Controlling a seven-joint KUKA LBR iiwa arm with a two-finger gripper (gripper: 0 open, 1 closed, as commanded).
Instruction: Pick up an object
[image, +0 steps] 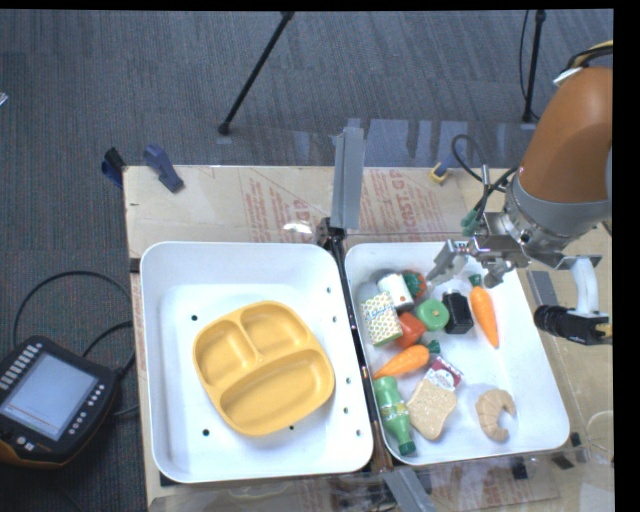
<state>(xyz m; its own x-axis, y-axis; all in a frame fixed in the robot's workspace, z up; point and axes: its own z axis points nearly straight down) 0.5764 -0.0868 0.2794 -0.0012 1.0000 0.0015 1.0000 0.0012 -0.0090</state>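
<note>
Toy food fills the right-hand bin, crowded toward its left and upper parts: a small patterned carton near the left wall, a white cup-like piece above it, a green round piece, a black block, and a red piece packed close together. One carrot lies lengthwise just right of the black block, directly below the gripper, and a second carrot lies slanted under the cluster. A green bottle runs along the left wall near the front edge, with a slice of bread touching a red-labelled packet beside it, and a croissant sits alone near the front right. Bare white floor stays open along the right side and front right corner of that bin. The gripper hangs over the bin's upper rim, its fingers spread apart and holding nothing. The left bin carries a yellow divided plate in its middle, with clear margin all round. A teach pendant rests on the floor at far left.
</note>
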